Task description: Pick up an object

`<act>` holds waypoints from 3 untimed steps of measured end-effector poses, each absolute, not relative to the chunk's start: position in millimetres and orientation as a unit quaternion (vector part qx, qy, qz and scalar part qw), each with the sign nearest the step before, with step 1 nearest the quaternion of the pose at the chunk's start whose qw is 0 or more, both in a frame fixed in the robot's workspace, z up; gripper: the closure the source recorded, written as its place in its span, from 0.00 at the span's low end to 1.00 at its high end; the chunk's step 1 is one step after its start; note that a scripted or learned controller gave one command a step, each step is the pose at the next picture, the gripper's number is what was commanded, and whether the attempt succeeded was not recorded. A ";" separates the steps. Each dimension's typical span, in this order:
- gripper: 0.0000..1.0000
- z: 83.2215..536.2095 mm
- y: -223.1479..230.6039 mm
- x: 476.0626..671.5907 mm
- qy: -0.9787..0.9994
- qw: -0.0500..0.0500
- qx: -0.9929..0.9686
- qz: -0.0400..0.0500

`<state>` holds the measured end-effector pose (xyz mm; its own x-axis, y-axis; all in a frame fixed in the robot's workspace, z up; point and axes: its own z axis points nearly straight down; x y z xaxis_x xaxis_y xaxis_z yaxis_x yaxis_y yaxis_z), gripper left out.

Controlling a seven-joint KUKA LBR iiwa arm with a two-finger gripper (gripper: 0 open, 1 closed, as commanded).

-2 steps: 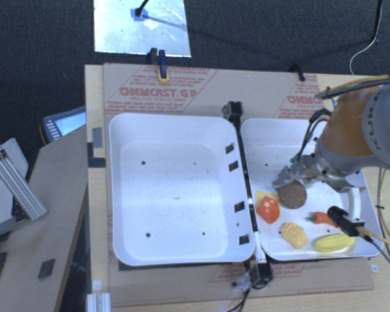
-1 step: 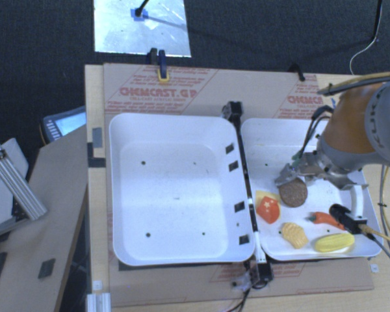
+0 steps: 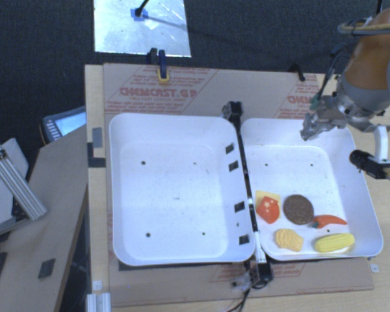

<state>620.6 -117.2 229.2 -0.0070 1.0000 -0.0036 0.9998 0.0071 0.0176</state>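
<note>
Both bins, left bin point(image 3: 172, 187) and right bin point(image 3: 299, 168), look like smooth white plastic, slight sheen. Board under them point(image 3: 201, 90) is matt cardboard-ish, tan with red print. Surface point(image 3: 65, 194) looks like pale wood or laminate, dull finish. Foil-looking sheet point(image 3: 142, 18) up top, shiny and crinkly. Backdrop point(image 3: 39, 38) is dark, rough like carpet or cloth. Toy food point(image 3: 299, 208) looks like plastic, mostly matt, corn point(image 3: 334, 242) a bit glossy. Tool point(image 3: 312, 130) looks like grey metal.
</note>
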 end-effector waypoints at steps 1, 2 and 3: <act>1.00 249.1 -153.1 665.6 0.709 0.005 0.706 0.002; 1.00 282.6 -211.2 619.6 0.705 0.003 0.709 0.000; 1.00 293.1 -205.6 671.1 0.709 0.003 0.705 0.002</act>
